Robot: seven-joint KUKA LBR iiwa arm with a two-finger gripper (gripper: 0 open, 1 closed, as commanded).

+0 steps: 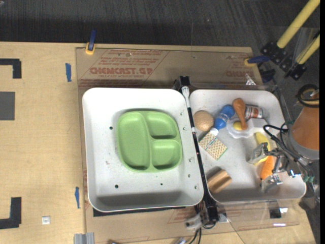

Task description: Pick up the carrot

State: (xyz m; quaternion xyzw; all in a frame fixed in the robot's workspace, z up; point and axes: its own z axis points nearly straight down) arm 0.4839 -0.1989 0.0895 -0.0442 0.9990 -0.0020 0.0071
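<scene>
While the gripper point(274, 176) sat low in the near-right corner of the right bin point(238, 194), I couldn't tell how wide it was. The carrot point(265, 166) lay right against it in that corner. I feared the bin wall might block a clean grab. Cables point(274, 132) and blur hid the contact.

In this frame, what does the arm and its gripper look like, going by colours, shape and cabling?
The arm comes in at the right edge as a rounded body with a broad orange band and grey around it. Thin black cables loop from it over the right bin. The gripper is a small metallic silver and black assembly; its details are too small to make out.
</scene>
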